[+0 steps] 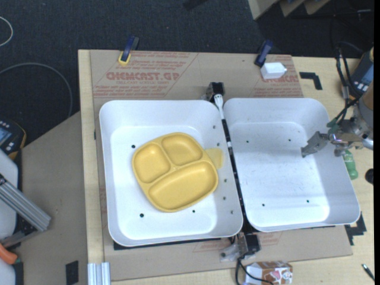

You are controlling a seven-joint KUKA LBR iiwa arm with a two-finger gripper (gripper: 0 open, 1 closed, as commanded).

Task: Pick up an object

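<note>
1. Tray (174,172) — a yellow plastic food tray with rounded corners, divided into three compartments: two smaller ones toward the top and one long one along the bottom. It lies flat and slightly rotated in the middle of the left bin (119,129), left of centre in the frame. A small yellow tab pokes out from its right edge.
2. Right bin (285,114) sits just beside the left one, their rims touching along the centre line; its white floor shows small dark screw holes.
3. Gripper (312,147) is at the right side of the frame, over the right bin's right-hand part, well apart from the tray. A grey finger points left and downward; whether the jaws are wide or narrow cannot be told. Nothing is seen between them.
4. Both bins rest on a cardboard-covered bench (178,70) — red printed lettering runs along its upper part.
5. A small white block (273,70) lies on the cardboard above the right bin.
</note>
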